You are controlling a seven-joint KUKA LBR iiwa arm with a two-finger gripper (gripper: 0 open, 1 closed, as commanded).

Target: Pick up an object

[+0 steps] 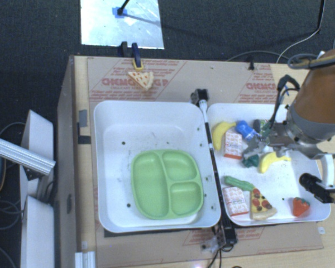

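Arm comes in from the right w/ the gripper (263, 145) low over the middle of the right bin (312, 219), in the clutter. Finger state: can't tell, wrist hardware hides the tips, so no claim that anything is held.

Likely target, judging by where the tips sit: the banana (272, 159) just below/right of the gripper, touching or nearly touching it. It's small, yellow, curved, lying flat on the bin floor, looks like smooth toy plastic, so prob. slippery and apt to roll out of a pinch.

To do the grasp well: centre the tips across the banana's narrow width, not along its length; go fully down to the floor before closing; close slow so it doesn't squirt sideways. Watch the neighbours: a dark green piece (250, 161) sits right beside it on the left, blue item (244, 129) and red-white box (233, 144) near on the upper left. Nudging those could shift the target. Lift straight up, then check something's actually between the tips.

Left bin (106, 149) holds a green tray (167, 184), well apart, not relevant.
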